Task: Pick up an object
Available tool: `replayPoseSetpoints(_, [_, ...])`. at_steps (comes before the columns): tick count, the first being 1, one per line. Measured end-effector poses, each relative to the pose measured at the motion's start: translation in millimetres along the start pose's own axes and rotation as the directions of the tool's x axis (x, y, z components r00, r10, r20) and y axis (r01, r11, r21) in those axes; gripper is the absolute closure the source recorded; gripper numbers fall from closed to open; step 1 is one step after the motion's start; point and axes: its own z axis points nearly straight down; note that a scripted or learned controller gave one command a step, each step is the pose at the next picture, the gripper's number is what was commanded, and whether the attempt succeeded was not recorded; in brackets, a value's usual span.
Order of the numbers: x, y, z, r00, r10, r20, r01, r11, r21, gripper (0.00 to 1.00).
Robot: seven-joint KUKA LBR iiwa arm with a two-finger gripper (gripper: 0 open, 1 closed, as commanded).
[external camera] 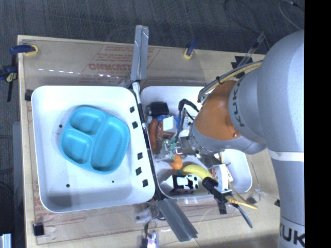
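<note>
Arm (279, 102) nearest the lens, grey, fills the right side, orange band (217, 118) above the wrist; "KUKA" in grey letters on the link beside the band, partly cut off, and again low at the right edge, where "KU" is readable. Gripper (175, 148) is down in the right bin (243, 182), mid-bin, by the bin's left wall; wrist covers it, so cannot tell whether it is wide, narrow or holding anything. Pickable things crowd the right bin: black item (158, 108) at the far end, brown-red item (155, 132) just left of the gripper, small orange piece (177, 163) just below the gripper, banana (195, 170) touching that piece, black-and-white spotted item (184, 183) at the near wall under the banana, white carton (223, 173) to the right of the banana, its print too small to read. Left bin (46, 190) holds a blue three-compartment plate (95, 140), lying flat, well apart from the gripper. Bench sheet (67, 61) beyond the bins has red print, upside down, looks like "CHEMCAST", not sure. Blue clamp (190, 49) on the far edge.
</note>
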Motion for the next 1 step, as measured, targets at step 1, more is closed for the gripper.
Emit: replayPoseSetpoints(1, [36.2,73.3,-100.0,0.999,-0.04,-0.018,0.04,0.999,0.014,1.0])
